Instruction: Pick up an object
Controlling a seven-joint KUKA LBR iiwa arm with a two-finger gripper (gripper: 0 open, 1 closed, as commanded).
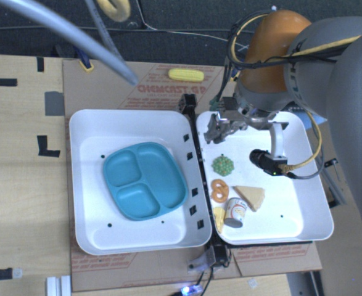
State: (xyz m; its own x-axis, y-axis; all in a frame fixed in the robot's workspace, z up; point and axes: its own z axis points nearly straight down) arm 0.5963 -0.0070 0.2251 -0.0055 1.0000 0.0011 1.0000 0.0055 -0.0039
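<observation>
Camera view: pick not yet made, the gripper [216,130] hanging over the right bin [304,227] with nothing seen between its fingers; whether they are apart or together, I cannot tell.

Just below the gripper lies a green ball [223,164]; below that a pretzel [219,190], a can [234,211] and a wedge [251,196]. Left of the gripper, the left bin [85,227] holds a blue tray [143,180].

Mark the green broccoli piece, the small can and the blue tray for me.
green broccoli piece [223,164], camera view, its middle.
small can [235,211], camera view, its side.
blue tray [176,180], camera view, right rim.
</observation>
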